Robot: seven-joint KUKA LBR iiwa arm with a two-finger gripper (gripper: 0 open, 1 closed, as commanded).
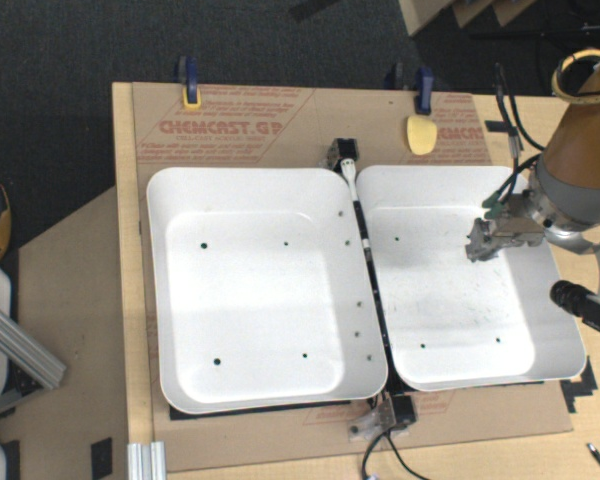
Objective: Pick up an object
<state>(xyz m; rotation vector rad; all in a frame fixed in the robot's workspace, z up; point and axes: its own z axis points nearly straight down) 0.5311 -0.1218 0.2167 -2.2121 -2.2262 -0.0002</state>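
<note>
1. The grey arm's gripper [492,236] is hovering over the right shallow white plastic bin [460,368], near its right edge.
2. Whether its jaws are open or closed cannot be told.
3. Nothing is visibly held; the pick looks undone, with no object discernible.

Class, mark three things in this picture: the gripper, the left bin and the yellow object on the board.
gripper [477,248], camera view, at its tip.
left bin [170,298], camera view, on its left wall.
yellow object [421,134], camera view, on its middle.

Two white bins [180,268], two blue clamps [189,76], one yellow piece [421,135]
</note>
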